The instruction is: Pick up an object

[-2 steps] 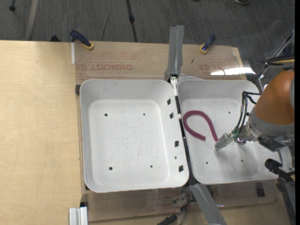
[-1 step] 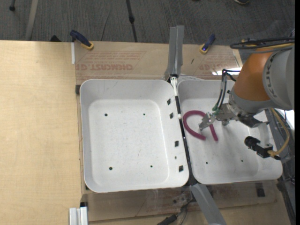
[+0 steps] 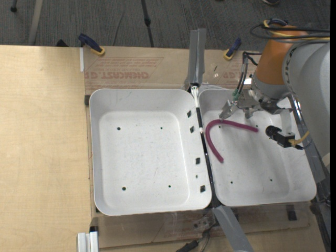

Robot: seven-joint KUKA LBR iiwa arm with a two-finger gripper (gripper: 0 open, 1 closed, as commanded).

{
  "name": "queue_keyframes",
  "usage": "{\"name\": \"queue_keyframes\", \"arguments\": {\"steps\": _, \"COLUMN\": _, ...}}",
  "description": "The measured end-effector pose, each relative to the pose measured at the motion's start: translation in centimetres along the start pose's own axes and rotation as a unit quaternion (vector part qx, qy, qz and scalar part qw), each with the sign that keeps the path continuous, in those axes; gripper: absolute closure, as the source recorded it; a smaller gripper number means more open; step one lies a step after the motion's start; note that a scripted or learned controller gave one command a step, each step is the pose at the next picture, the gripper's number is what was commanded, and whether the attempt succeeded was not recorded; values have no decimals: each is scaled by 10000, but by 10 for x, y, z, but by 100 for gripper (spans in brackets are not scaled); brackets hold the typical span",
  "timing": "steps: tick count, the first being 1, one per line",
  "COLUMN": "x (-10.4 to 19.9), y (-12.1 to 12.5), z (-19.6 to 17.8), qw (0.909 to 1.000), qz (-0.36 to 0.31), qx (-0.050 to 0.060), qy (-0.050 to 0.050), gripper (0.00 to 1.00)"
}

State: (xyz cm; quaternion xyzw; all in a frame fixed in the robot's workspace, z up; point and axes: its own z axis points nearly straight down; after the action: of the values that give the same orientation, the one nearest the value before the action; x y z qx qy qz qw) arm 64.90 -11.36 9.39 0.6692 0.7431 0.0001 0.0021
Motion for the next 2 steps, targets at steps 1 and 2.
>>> {"name": "queue_keyframes", "arguments": {"steps": 1, "x": -35, "y": -48, "z": -88, "qw": 10000, "qz": 78, "qx": 9, "qy": 1, "gripper": 0}}
{"name": "queue_keyframes", "arguments": {"steps": 2, "x": 15, "y": -69, "z": 3, "qw": 9994, "qz": 345, "qx": 30, "qy": 12, "gripper": 0}}
